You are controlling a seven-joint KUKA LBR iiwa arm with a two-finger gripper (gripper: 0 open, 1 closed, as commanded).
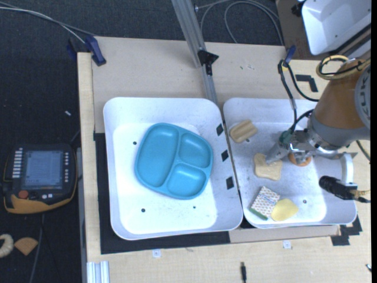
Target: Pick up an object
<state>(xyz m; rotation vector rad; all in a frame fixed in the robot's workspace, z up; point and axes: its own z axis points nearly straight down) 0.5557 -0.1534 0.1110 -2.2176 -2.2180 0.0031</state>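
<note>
My gripper [277, 155] hangs low in the right bin [306, 114], its tip just above and right of a pale yellow wedge-shaped piece [268, 167]. A small orange object [301, 160] peeks out right beside the gripper body. A tan bread-like roll [242, 131] lies toward the bin's upper left. Near the front sit a checkered sponge [264, 202] and a yellow lemon-like object [284, 210], touching each other. Nothing visibly sits between the fingers.
The left bin [123, 217] holds a blue divided plate [174, 160]. A metal pole [194, 28] slants down to the bins' divider. Black cables [288, 81] trail near the arm, and a teach pendant [40, 177] lies off the bench at left.
</note>
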